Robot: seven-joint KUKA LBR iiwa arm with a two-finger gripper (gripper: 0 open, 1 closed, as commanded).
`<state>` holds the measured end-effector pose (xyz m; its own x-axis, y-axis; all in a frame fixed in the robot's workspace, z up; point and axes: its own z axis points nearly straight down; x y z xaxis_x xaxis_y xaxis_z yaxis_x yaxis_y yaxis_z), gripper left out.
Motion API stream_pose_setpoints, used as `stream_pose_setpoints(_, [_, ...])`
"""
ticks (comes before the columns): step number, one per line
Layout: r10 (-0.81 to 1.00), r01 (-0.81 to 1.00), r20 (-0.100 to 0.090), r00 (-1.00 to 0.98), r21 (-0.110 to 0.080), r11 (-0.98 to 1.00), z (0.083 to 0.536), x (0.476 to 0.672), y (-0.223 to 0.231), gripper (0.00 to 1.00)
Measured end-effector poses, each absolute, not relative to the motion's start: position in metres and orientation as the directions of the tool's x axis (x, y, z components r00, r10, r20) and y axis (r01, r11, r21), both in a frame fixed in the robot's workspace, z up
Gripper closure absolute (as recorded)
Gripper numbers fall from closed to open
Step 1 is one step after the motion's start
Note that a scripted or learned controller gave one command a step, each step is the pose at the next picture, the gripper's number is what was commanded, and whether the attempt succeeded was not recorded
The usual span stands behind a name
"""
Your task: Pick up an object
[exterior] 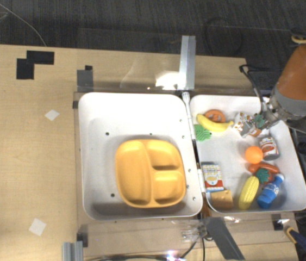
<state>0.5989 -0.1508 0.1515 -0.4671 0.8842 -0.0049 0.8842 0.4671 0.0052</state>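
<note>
My gripper (254, 123) hangs low over the far right part of the right bin (299, 170), with the orange-banded arm (299, 80) reaching in from the right. Just left of it lie a yellow banana (213, 124), a round orange-red item (214, 115) and a green leafy toy (202, 133). Just below the gripper stands a small red-and-white can (268, 147) beside an orange ball (254, 155). A small object may sit under the gripper, but I cannot make it out.
Toward the right bin's front lie a corn cob (249, 192), a blue bottle (270, 192), a carrot-like toy (265, 171), a juice carton (212, 177) and a brown chunk (222, 198). The left bin (95, 118) holds a yellow divided plate (150, 172).
</note>
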Motion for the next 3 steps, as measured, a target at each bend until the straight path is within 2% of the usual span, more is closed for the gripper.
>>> stream_pose_setpoints(1, [0.880, 0.880, -0.010, -0.474, 0.011, 0.474, 0.164, 0.602, -0.149, 1.00])
stream_pose_setpoints(2, [0.916, 0.916, -0.003, -0.401, 0.006, 0.401, 0.193, 0.561, -0.123, 1.00])
stream_pose_setpoints(3, [0.969, 0.969, 0.000, -0.247, -0.001, 0.247, 0.111, 0.486, -0.164, 1.00])
